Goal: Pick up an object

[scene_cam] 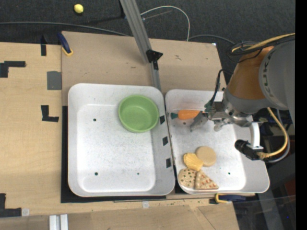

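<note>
Seen from above, the arm [261, 83] reaches in from the right and hangs over the right bin [240, 181], with the gripper [197, 122] low in that bin's upper half, just beside an orange carrot [188, 114] that lies on the bin floor near the left wall. The step in hand looks like the approach to a grasp: the carrot is the nearest object, and one dark finger [196, 124] slants down just below its right end, but whether the carrot sits between the fingers, or how wide they stand, cannot be told from this angle. The next move would call for the fingers to straddle the carrot across its short width, close, and then lift straight up; since the carrot lies close to the wall between the bins, a finger could catch that wall or push the carrot away. Lower in the right bin, well apart from the gripper, is a cluster of food pieces: a tan disc [206, 155], a yellow ridged piece [193, 161] touching it, a round cracker [186, 178] and a pizza slice [206, 181], the last two against the near wall. The left bin [91, 176] holds a green bowl [138, 113], upright, in its upper right part.
</note>
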{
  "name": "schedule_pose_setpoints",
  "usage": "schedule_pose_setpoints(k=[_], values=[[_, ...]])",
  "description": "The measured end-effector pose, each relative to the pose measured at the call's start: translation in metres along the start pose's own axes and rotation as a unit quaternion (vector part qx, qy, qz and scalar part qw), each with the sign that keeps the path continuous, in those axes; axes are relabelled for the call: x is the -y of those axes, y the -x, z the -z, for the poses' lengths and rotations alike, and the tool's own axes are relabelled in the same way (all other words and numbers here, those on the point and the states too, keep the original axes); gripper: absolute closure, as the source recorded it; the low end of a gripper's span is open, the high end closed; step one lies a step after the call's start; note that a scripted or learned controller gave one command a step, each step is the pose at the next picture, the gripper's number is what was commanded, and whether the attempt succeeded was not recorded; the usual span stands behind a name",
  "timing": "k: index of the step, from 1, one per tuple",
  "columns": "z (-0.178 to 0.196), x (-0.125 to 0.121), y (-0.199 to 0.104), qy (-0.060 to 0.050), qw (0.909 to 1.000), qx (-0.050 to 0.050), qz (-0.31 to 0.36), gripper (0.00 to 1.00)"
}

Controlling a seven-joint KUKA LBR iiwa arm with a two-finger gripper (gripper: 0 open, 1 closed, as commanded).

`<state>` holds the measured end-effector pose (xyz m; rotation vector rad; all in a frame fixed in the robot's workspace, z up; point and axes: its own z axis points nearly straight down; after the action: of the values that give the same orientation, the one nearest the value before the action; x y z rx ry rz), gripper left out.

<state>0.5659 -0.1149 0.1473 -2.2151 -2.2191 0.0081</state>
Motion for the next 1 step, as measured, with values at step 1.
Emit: schedule_pose_setpoints(k=[1], values=[[-0.0543,0.0018,-0.001,0.0,1.0,0.0,0.0,0.0]])
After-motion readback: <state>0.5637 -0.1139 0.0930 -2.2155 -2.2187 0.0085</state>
